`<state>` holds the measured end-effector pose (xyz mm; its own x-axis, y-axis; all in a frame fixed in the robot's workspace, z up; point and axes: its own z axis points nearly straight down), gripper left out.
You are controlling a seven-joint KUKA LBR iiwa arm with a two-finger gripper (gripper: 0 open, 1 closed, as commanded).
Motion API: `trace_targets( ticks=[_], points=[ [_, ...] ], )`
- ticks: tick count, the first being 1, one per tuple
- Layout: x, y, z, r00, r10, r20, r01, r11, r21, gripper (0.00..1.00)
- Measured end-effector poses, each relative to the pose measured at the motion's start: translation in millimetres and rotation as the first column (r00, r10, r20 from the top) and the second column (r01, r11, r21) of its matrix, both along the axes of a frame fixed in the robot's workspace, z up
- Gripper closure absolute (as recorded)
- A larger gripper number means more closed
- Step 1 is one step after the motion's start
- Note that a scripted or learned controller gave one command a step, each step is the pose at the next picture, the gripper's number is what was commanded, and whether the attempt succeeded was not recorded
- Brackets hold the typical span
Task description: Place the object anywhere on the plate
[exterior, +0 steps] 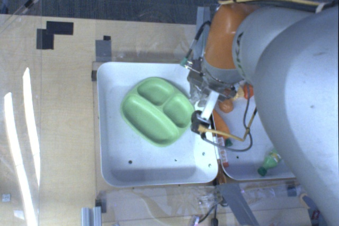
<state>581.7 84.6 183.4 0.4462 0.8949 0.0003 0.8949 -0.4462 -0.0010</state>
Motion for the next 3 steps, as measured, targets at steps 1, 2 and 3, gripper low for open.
trace_targets(
  ticks=[1, 2, 3],
  points=[
    [19, 50, 108, 0.988, 0.156, 0.004, -0.156, 0.988, -0.001, 1.0],
    [-24, 59, 64, 0.974, 0.225, 0.0, -0.225, 0.974, -0.001, 1.0],
    [-24, -12, 48, 0.984, 0.176, 0.001, -0.176, 0.984, -0.001, 1.0]
  ],
)
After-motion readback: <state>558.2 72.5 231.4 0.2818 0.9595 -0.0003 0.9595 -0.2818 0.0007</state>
